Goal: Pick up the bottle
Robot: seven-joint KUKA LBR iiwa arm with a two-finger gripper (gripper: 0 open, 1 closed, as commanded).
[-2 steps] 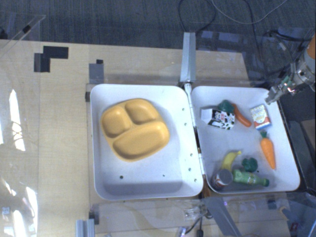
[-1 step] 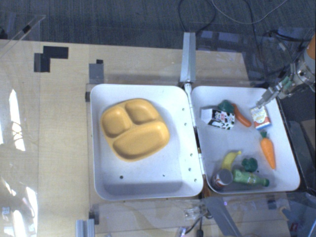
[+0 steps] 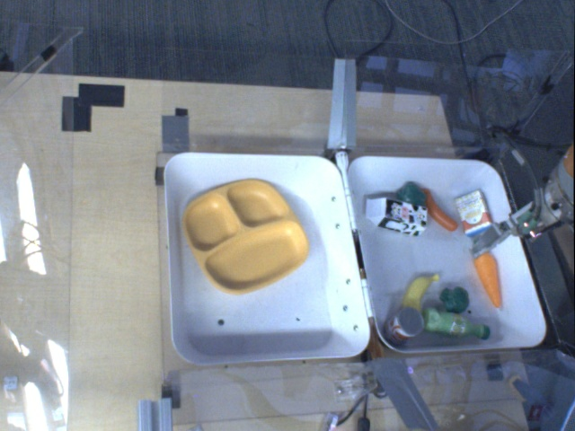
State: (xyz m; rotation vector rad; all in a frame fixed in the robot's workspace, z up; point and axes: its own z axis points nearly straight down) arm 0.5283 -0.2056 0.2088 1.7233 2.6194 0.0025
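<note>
At the near edge of the right shallow white bin [image 3: 530, 330] lies the green plastic bottle [image 3: 454, 324], on its side, its length running left to right along the front wall. A round can with a red and silver top [image 3: 404, 324] sits touching its left end, in the bin's near-left corner. Just behind the bottle rest a small yellow banana-shaped toy [image 3: 420, 289] and a dark green round lid-like piece [image 3: 454, 298]. Further right, an orange carrot-shaped toy [image 3: 488, 277] points toward the front. At the bin's right rim the claw [image 3: 508, 225] reaches in, well apart from the bottle; whether its fingers are spread or closed cannot be told. Beyond it lie a small white and orange carton [image 3: 472, 208], a second orange carrot [image 3: 440, 212], a dark green lump [image 3: 413, 192], and a black-and-white patterned packet [image 3: 397, 214]. The left shallow white bin [image 3: 180, 312] holds a yellow moulded three-compartment plastic tray [image 3: 245, 234]. Both bins sit on the pale wooden bench [image 3: 90, 268].
</note>
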